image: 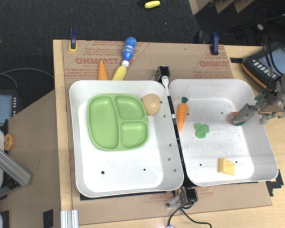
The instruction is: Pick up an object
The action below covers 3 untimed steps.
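The right bin (256,141) holds an orange carrot with a green top (181,114) by its left wall, a small green leafy piece (201,129) near the middle, and a yellow wedge (226,166) toward the front. My gripper (240,116) hangs low over the right part of this bin, well to the right of the green piece and apart from all three. In the left bin (133,175) a green divided plate (118,121) lies flat with a tan round thing (151,103) beside its upper right corner.
Behind the bins, on the cardboard, lie a blue and white bottle (128,50), a small orange carrot (102,71), a yellow corn piece (119,72) and a black tool (163,73). A yellow thing (152,4) lies on the dark floor beyond.
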Motion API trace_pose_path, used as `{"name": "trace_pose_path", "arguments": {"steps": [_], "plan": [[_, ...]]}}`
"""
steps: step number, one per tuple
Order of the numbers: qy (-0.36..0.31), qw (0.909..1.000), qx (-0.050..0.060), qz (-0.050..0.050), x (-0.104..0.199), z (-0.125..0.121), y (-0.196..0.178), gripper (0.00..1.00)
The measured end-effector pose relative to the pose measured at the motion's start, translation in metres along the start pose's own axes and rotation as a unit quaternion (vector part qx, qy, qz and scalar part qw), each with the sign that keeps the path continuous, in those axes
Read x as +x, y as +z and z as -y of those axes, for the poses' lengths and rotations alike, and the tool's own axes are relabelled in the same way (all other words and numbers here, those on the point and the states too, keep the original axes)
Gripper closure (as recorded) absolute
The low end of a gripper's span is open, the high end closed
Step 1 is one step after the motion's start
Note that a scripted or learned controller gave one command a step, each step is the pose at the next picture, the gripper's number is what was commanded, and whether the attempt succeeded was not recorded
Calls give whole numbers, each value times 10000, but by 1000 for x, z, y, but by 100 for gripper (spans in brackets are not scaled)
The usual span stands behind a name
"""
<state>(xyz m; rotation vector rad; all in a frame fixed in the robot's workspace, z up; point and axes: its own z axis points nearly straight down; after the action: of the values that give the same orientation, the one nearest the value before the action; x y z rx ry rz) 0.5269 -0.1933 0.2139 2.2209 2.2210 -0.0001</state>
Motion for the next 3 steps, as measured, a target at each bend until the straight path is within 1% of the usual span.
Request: {"name": "trace_pose_path", "arguments": {"steps": [1, 2, 3], "plan": [[-28, 10000, -10, -4, 37, -54, 36, 0], [-20, 10000, 22, -14, 90, -40, 133, 0], [3, 10000, -13, 3, 87, -42, 119, 100]]}}
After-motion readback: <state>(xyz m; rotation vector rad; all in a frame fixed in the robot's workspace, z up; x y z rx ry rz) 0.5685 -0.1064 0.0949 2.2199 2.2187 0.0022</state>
